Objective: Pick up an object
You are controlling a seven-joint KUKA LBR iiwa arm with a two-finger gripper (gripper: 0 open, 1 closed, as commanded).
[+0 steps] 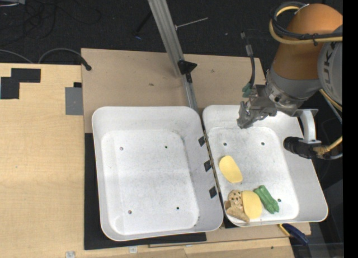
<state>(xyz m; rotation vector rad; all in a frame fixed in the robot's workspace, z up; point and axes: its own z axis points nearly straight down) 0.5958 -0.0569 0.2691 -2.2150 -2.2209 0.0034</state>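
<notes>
We see the gripper (246,118) hanging over the upper part of the right bin (291,156), right of centre in the frame; whether it is released or clenched we cannot tell. Nothing shows in it. The objects lie lower in that bin: a yellow oval piece (230,169) near its left wall, and at the bottom edge a spotted tan piece (235,205), a second yellow piece (251,205) and a green piece (267,198) clustered together. The left bin (148,170) sits beside it.
</notes>
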